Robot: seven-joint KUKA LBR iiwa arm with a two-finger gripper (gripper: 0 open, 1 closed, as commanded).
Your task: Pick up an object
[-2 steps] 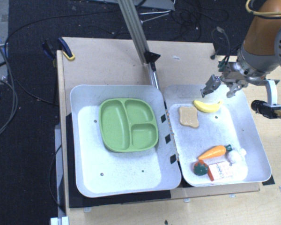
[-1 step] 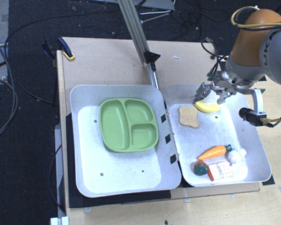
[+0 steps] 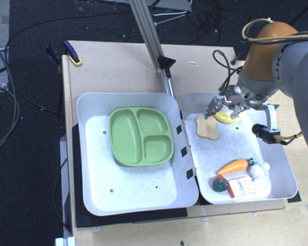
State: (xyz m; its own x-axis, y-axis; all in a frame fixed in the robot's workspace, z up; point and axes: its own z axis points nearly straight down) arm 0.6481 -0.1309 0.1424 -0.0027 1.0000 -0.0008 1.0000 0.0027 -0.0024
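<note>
1. The end effector (image 3: 223,106) hung low over the far part of the right bin (image 3: 282,163), at the end of the grey arm (image 3: 292,50) that reached in from the right; whether it was open or closed I cannot tell.
2. A yellow banana (image 3: 227,118) lay just beneath and beside the end effector, partly covered by it, its long axis running roughly left to right across the bin; nothing showed it as gripped.
3. A tan bread slice (image 3: 207,128) lay flat just left of the banana, near the bin's left wall.
4. A black fitting with cable (image 3: 264,132) sat to the right of the banana, beside the arm.
5. Toward the near side of the same bin lay an orange carrot (image 3: 233,166), its long axis tilted, green top pointing right and up, tip pointing left and down.
6. Just beside the carrot were a small white item (image 3: 258,171), a red and white carton (image 3: 242,187) and a small red and green item (image 3: 219,184), crowded close together, well apart from the end effector.
7. The left bin (image 3: 92,188) held a green divided plate (image 3: 141,136), upright with its compartments facing up.
8. Both bins rested on the table (image 3: 113,65), and a grey metal pole (image 3: 149,29) slanted across its far side.
</note>
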